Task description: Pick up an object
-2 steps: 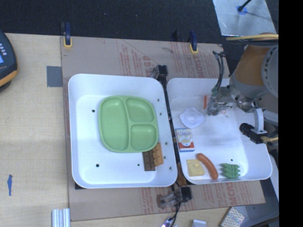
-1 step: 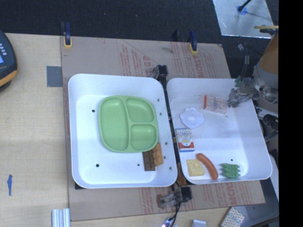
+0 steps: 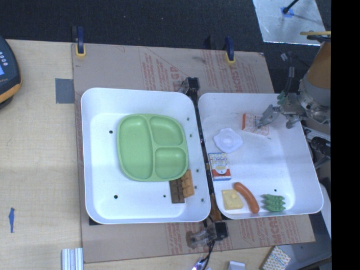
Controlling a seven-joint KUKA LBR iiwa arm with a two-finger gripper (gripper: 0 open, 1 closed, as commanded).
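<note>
Near the right bin's [image 3: 292, 167] far right corner, a small flat orange-and-white packet [image 3: 251, 122] lies on the floor, touching the two-finger gripper [image 3: 269, 118], fingers spread, gripping nothing. Nearer: white crumpled lump [image 3: 228, 140], small printed carton [image 3: 219, 166], yellow block [image 3: 232, 199], red sausage [image 3: 247, 197], green toy [image 3: 274, 202]. Left bin [image 3: 95, 151]: green divided plate [image 3: 152, 147], brown bar [image 3: 182, 188].

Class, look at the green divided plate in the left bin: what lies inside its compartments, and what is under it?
The green plate shows three bare compartments. It rests on the left bin floor; whatever is directly beneath is covered. A brown block sits beside its lower right edge.
</note>
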